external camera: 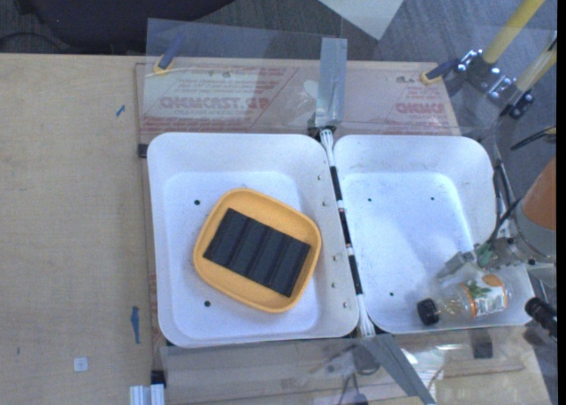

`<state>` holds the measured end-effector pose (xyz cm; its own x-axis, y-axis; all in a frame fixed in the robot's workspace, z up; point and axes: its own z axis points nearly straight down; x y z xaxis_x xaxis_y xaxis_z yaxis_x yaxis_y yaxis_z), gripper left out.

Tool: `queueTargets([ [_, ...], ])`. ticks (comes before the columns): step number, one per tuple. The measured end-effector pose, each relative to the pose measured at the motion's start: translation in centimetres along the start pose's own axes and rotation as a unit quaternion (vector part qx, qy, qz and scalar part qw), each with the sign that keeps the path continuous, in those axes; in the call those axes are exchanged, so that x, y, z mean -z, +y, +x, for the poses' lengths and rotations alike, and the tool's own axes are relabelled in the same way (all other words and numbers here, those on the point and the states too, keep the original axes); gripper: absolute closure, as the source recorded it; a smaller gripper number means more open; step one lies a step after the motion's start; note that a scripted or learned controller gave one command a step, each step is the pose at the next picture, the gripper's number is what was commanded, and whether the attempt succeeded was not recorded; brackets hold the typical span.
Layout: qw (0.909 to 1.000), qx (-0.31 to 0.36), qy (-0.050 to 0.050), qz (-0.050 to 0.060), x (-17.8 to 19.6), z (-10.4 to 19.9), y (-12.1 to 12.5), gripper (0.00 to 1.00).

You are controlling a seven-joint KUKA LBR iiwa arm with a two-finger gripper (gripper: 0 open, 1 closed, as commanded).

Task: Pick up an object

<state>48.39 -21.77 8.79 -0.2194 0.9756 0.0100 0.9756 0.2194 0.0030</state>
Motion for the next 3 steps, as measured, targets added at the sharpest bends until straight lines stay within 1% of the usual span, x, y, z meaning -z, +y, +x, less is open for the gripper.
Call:
queueTargets([
  [1,1.0,0.0,0.0,0.0,0.0,0.0,0.0,0.0],
  [2,1.0,-0.001,-0.004,-0.002,0.8,-0.2,0.2,1.0],
  [3,0.9999,0.011,-0.004,0.003,9.8,7.5,1.4,1.0],
])
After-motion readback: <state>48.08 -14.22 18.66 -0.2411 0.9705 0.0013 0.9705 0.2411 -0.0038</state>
